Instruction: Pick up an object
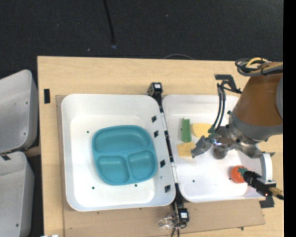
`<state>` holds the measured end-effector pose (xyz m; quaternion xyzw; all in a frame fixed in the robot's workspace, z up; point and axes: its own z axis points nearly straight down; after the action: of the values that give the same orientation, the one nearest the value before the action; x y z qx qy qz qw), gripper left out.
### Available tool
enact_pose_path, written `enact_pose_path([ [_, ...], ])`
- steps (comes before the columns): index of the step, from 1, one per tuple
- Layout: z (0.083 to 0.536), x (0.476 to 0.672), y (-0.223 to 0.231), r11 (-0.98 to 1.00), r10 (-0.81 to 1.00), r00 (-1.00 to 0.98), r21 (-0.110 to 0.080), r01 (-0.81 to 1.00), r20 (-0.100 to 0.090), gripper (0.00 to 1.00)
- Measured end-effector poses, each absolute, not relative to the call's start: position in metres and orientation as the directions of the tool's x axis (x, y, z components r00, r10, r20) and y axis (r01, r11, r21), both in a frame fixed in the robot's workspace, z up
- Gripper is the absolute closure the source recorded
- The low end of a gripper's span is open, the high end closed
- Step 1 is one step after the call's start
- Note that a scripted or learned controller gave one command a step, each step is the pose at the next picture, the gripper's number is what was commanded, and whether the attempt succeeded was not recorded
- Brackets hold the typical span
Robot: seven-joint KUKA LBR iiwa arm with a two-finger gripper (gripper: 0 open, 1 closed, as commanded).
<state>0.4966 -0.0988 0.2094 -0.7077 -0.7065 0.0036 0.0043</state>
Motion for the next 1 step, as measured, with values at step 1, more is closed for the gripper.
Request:
enact_pose_path([
  [1,0.2148,0.4993,-0.0987,0.001,1.000,-0.001,0.000,1.000,0.000,0.00],
])
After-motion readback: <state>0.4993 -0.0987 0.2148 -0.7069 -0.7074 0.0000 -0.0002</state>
